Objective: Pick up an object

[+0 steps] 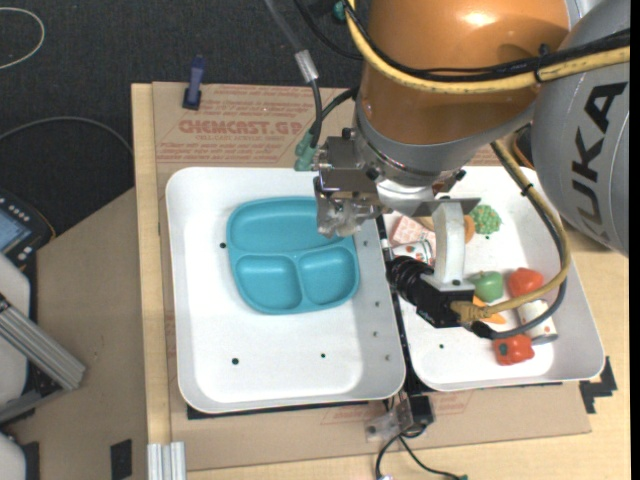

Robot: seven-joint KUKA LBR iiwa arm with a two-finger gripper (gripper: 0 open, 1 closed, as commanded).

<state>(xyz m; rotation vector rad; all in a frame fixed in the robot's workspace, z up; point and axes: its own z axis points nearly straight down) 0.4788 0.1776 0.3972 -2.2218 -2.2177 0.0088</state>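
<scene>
Jaws can't be read from here, the gripper poised at the upper-right rim of the teal tray, mid-frame in the left bin, and that wide, shallow edge could slip free.

The arm fills the upper right, its orange band above a grey wrist. Below it the pincer hangs over the seam between the two bins, at the 3 o'clock edge of a blue tray that lies in the left bin. The tray has three compartments. The right bin holds small things crowded together: a green piece toward 1 o'clock, a green ball touching an orange-red one, a red piece toward 5 o'clock, and what may be a patterned packet, partly hidden. Both bins rest on the tabletop.
</scene>
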